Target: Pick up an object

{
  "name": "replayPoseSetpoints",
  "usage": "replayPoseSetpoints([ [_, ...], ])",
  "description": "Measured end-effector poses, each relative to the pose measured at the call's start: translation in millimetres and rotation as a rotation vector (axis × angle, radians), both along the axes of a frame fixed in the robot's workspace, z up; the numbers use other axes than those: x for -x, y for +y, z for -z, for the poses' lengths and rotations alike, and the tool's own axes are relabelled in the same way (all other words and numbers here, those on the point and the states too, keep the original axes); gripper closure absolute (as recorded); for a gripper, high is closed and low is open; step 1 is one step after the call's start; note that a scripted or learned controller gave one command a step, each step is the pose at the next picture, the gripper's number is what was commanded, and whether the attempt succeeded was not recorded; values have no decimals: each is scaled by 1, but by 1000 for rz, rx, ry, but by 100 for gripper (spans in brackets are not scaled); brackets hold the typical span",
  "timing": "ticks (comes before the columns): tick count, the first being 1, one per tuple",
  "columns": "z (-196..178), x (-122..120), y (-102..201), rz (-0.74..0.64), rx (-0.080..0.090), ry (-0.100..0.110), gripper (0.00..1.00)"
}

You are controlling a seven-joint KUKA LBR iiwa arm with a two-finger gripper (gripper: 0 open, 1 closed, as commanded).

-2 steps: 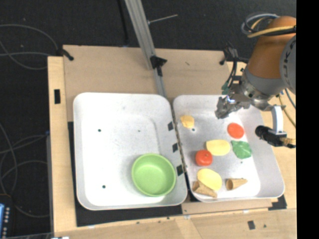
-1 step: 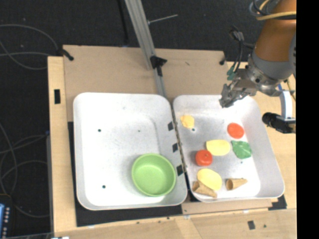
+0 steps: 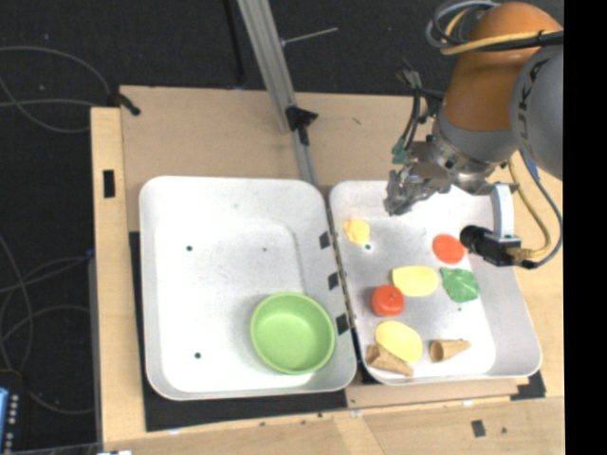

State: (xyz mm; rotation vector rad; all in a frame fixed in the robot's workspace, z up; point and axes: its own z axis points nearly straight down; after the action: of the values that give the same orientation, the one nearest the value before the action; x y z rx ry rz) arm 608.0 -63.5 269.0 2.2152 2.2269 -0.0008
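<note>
Dark metal gripper (image 3: 402, 197) hangs over the right white plastic bin (image 3: 507, 349), near a small yellow toy piece (image 3: 357, 231); honestly can't tell how it's set.

The arm (image 3: 503, 74) runs off the right edge; the gripper (image 3: 403, 197) is too dark and small to read its fingers.

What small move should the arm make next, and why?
Probably lower toward the small yellow piece and shift slightly left. The gripper hangs over the right bin's far end holding nothing visible, and that piece lies closest, apart from the other items.
</note>
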Motion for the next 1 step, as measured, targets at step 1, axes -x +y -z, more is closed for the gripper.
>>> replayPoseSetpoints([
  [1, 15, -3, 48, 0, 1, 1, 100],
])
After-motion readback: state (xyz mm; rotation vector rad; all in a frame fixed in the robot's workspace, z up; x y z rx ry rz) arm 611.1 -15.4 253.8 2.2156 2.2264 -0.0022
